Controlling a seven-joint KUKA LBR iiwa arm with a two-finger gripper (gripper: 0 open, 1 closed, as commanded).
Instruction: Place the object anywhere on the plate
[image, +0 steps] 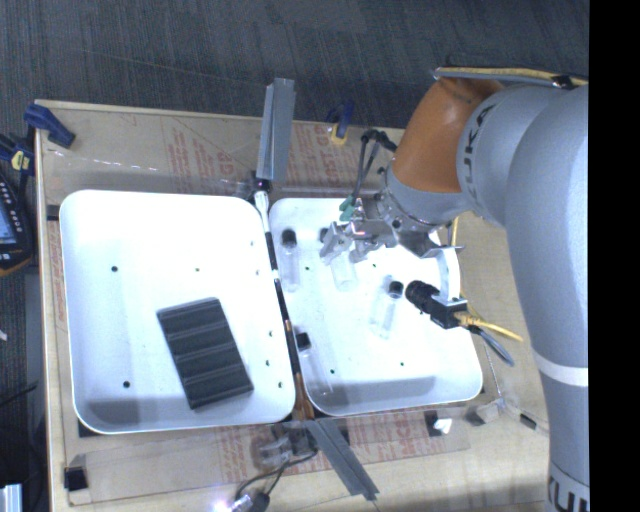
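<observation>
Camera view looks down on the grey arm, which fills the right side, its smooth casing broken by an orange band above the wrist. Under it lies the bench, a flat brown board with faint red print. Two shallow white bins with rounded corners sit on it side by side: the left bin and the right bin, their walls touching along the middle. A grey metal bar stands at the far end of that seam, and a second one lies slantwise at the near end.

In the near half of the left bin rests the plate, a dark rectangular slab with ribs across it, turned at an angle. The arm does not reach over it; the shared bin walls lie between it and the gripper.

The gripper hangs over the far part of the right bin amid wires and metal fittings, and whether it is open or closed cannot be told. A black block with a yellow lead juts from the wrist. Three clear, dark-capped vials lie in this bin: the middle vial just below the gripper, contact unclear; the left vial by the dividing wall; the right vial near the black block. Blue clamps grip the bench's far edge.
</observation>
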